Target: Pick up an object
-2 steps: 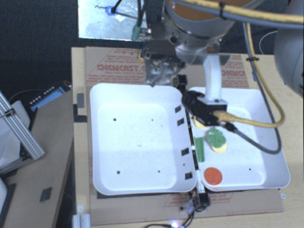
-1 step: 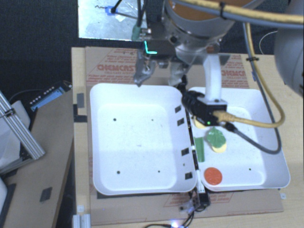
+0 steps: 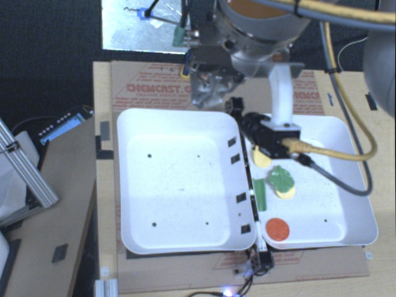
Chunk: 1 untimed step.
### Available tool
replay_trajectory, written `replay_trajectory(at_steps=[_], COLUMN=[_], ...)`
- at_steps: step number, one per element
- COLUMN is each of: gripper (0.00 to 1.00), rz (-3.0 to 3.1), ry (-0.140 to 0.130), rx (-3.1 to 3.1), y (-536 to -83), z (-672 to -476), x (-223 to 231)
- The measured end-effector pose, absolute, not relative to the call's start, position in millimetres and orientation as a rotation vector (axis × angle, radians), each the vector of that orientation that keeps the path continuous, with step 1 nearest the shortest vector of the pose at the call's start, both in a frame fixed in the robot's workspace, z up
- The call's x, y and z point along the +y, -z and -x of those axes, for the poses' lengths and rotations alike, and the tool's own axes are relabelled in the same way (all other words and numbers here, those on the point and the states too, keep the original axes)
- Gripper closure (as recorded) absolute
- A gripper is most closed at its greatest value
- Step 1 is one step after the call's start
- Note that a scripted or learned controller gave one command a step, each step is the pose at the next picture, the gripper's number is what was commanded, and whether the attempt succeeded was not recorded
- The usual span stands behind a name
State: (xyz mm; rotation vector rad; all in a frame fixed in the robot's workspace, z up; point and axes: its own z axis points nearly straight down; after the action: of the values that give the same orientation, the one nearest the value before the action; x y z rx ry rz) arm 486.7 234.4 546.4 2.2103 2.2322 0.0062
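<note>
Gripper [image 3: 207, 94] is being held above the bins' far edge; finger state cannot be told. Green-yellow object [image 3: 281, 182] is lying in right bin [image 3: 346, 228], judged light, soft; best grasped across its middle.

We see robotics lab or test cell: grey arm [image 3: 260, 17] with yellow cables [image 3: 346, 150] over two white bins [image 3: 179, 178], printed cardboard sheet [image 3: 154, 85] under them, aluminium frame profile [image 3: 25, 172] at left, dark carpet floor [image 3: 43, 42].
</note>
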Motion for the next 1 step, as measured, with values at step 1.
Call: replay_trajectory(at_steps=[1], gripper=[0.0], rz=[-2.209], ry=[-0.005], rx=[2.234], y=[-545.9], z=[-486.6], x=[234.4])
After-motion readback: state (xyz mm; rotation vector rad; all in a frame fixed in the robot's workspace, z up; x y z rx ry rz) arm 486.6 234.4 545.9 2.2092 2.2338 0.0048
